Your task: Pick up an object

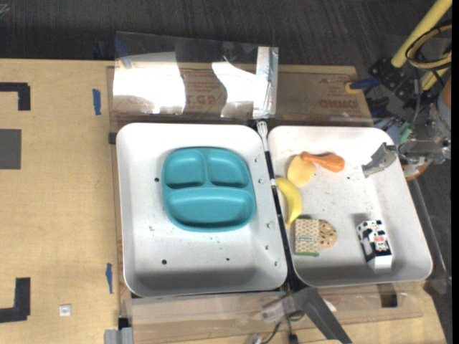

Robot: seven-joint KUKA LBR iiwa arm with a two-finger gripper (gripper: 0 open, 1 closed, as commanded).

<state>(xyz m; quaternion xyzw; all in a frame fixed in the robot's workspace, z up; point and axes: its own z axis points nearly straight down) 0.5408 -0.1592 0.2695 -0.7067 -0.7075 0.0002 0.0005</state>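
Left bin (136, 192): white; teal divided tray (209, 188) lies at its centre
Right bin (409, 213): white; holds the loose items
Gripper (379, 159): over right bin's far right edge; jaw state cannot be told; nothing seen between fingers
Banana (290, 200): against left wall
Patterned pouch (313, 236): just below banana
Black-and-white carton (375, 241): near right corner
Orange piece (324, 161): far side

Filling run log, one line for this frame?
end effector: over right bin far edge, holding nothing | banana, orange toy, cow block: untouched
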